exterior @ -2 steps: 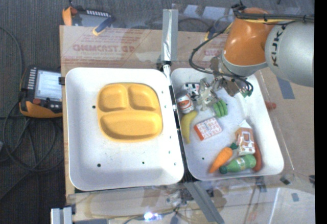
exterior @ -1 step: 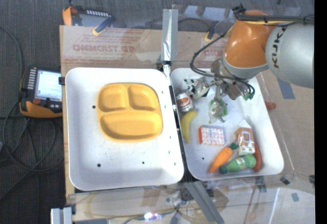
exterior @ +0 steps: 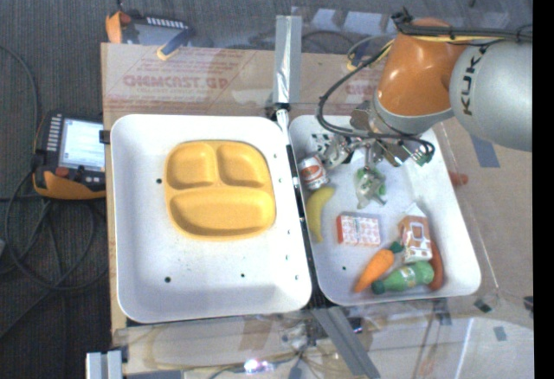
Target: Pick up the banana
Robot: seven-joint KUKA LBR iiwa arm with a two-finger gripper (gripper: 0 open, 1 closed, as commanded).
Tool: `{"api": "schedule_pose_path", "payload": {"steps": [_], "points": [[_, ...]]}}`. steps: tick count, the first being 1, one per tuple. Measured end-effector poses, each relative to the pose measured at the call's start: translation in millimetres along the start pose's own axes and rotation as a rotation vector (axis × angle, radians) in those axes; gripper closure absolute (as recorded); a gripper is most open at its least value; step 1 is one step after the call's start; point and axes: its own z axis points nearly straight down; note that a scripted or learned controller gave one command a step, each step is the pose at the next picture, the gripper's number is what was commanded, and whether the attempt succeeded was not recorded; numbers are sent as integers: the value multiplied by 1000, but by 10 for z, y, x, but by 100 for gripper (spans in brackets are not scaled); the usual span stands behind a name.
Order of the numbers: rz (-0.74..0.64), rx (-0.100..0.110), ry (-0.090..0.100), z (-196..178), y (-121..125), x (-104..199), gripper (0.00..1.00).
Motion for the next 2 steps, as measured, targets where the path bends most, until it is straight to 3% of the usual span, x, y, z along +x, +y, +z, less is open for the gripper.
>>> {"api": "schedule_pose_path", "payload": {"steps": [1, 2], "points": [[2, 1, -13, -108, 13, -39, 100], [2, -3, -6, -98, 11, -15, 0]]}}
